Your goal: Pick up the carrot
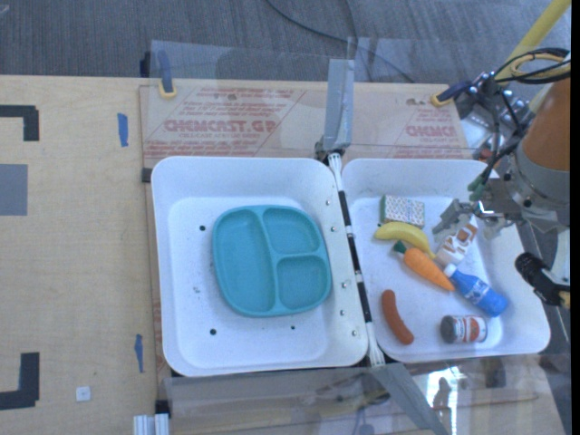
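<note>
Right bin (530,333) — orange, tapered carrot (426,268)

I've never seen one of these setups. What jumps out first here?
The big teal tray with three compartments, lying alone in the left bin. Then the right bin, crowded with toy food: an orange carrot beside a banana, a sausage and a can. The gripper hangs at that bin's far side.

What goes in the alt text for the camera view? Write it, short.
A carrot lies in the right bin among a banana, a sausage, a blue bottle and a small can, with the robot's hand just above them. The left bin holds a teal divided plate.
</note>
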`<state>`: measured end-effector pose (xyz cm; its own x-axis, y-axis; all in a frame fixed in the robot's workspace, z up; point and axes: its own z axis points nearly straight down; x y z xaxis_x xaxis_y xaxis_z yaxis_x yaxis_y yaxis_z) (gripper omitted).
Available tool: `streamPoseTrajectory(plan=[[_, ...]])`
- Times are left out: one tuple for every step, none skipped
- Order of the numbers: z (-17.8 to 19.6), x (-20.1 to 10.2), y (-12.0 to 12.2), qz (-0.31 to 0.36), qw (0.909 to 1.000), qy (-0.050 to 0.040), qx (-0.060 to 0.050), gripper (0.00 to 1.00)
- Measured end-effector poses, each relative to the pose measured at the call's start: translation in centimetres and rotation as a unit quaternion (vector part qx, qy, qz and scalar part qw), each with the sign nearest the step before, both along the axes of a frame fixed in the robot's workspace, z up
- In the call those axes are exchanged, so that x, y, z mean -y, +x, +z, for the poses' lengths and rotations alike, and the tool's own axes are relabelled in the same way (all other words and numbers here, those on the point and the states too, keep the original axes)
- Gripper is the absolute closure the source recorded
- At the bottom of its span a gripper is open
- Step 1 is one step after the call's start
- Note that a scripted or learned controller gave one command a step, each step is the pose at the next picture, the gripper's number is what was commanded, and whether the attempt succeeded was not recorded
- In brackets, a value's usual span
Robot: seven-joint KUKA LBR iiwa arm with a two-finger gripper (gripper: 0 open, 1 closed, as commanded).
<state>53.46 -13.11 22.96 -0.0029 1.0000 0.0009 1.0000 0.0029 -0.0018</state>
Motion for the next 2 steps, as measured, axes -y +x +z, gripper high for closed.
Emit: streamPoseTrajectory(plan=[[-13.07,0.71,-1.56,-0.03,0.9996,-0.0008,0.001,0.0],[-12.13,0.92,-1.54,-0.032,0.9995,-0.0011,0.002,1.0]])
